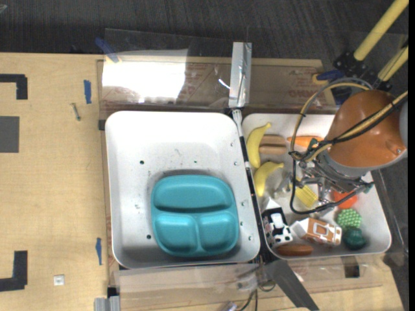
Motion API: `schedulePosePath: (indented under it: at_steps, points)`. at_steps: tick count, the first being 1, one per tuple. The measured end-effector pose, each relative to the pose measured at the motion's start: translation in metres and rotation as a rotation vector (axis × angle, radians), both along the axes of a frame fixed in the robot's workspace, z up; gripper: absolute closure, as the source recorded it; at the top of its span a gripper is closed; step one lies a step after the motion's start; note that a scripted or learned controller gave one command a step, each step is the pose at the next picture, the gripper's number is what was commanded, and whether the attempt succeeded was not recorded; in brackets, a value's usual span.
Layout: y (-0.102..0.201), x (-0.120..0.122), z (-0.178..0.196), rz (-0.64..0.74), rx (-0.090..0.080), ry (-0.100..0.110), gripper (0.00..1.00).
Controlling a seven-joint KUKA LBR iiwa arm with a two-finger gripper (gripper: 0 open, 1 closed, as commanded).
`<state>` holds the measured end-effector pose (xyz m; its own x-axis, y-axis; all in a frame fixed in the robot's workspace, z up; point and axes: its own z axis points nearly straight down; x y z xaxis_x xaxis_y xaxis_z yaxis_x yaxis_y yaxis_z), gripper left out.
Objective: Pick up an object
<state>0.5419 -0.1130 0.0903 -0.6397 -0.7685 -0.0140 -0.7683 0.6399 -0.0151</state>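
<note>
While the arm (363, 131) reaches in from the right, its claw (310, 181) hangs low over the middle of the right bin (382, 229), in a tangle of black cable and metal; whether it is wide, narrow or closed on anything cannot be told from this view, and no object can be seen held in it. Right bin is crowded; two bananas (258, 149) lie along its left wall, one behind the other, long axes running roughly front to back, the rear one curving toward the back wall; an orange carrot-like piece (305, 142) lies crosswise near the back; a green knobbly ball (350, 218) and a darker green piece (355, 239) sit near the front right; a small orange-and-white box (323, 231) and a black-and-white block (277, 227) lie toward the front wall. Little open floor shows around the claw. Left bin (130, 141) holds a teal divided tray (193, 214) toward its front, with bare white floor behind it.
</note>
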Motion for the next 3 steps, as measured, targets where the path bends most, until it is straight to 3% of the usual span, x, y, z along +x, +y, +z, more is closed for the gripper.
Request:
schedulePosePath:
  at_steps: [1, 3]
  points:
    - [0.016, 0.064, 0.006, -0.001, 0.002, 0.012, 0.00]
    - [0.010, 0.048, 0.000, 0.007, 0.001, 0.007, 0.00]
